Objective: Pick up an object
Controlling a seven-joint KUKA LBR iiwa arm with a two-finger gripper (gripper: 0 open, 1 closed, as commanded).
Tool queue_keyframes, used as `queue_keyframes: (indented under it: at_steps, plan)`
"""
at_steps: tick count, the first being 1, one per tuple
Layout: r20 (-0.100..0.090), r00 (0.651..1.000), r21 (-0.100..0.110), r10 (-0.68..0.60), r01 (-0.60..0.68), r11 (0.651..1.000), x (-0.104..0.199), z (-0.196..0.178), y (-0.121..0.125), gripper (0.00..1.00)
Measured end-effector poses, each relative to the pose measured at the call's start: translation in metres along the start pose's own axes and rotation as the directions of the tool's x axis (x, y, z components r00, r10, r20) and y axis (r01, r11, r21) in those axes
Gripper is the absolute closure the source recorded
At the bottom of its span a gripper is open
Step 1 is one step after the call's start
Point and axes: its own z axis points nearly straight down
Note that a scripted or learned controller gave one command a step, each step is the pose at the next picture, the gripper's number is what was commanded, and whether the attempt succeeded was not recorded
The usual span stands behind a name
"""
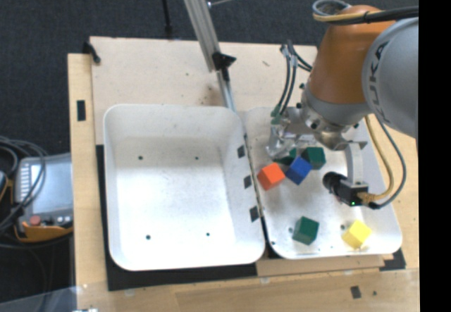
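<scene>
The right bin (320, 247) holds several blocks. An orange cube (270, 176) lies near its left wall, with a blue cube (298, 170) touching it on the right and a dark green block (314, 157) just behind that. Another green cube (306, 229) and a yellow cube (356, 234) lie near the front. My gripper (285, 143) hangs low over the bin's back left part, just above and behind the orange and blue cubes. The wrist hides most of it, and I see nothing between its fingers.
The left bin (176, 184) sits beside the right one, sharing a raised middle wall (248, 177). A slanted aluminium rail (204, 29) rises from the bench behind the bins. Cables (352, 191) loop off the wrist over the right bin.
</scene>
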Motion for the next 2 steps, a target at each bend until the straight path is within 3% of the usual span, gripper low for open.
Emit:
queue_keyframes:
  at_steps: [2]
  plan:
    - [0.001,1.0,0.0,0.003,-0.003,1.0,0.096,0.003,0.028,1.0]
